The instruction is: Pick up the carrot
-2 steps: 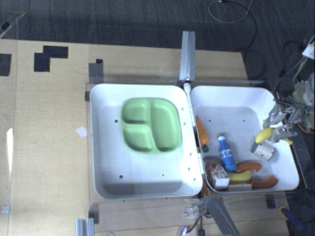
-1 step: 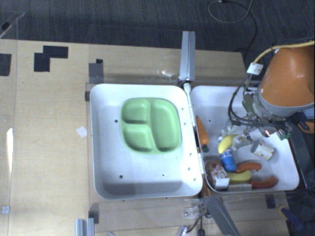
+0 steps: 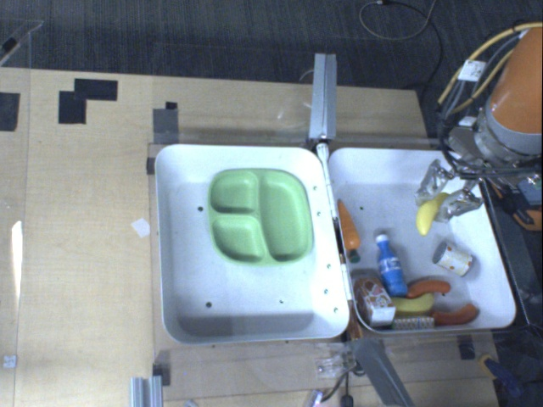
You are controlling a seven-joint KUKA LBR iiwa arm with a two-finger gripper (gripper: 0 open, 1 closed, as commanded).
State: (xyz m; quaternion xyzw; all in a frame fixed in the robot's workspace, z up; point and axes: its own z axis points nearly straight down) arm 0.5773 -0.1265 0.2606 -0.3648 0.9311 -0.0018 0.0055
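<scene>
Carrot (image 3: 347,225) lay against the right bin's (image 3: 373,166) left wall, well apart from the gripper (image 3: 448,192). Gripper fingers stood spread either side of a yellow banana (image 3: 427,215), at the bin's far right.

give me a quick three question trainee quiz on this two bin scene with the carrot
1. True or false: the orange carrot lies in the right white bin, along its left wall.
2. What sits in the left white bin?
3. The two-finger gripper is nearest to: A) the carrot, B) the yellow banana-shaped piece, C) the blue bottle.

Key: 1 true; 2 a green divided plastic tray; 3 B.
</scene>
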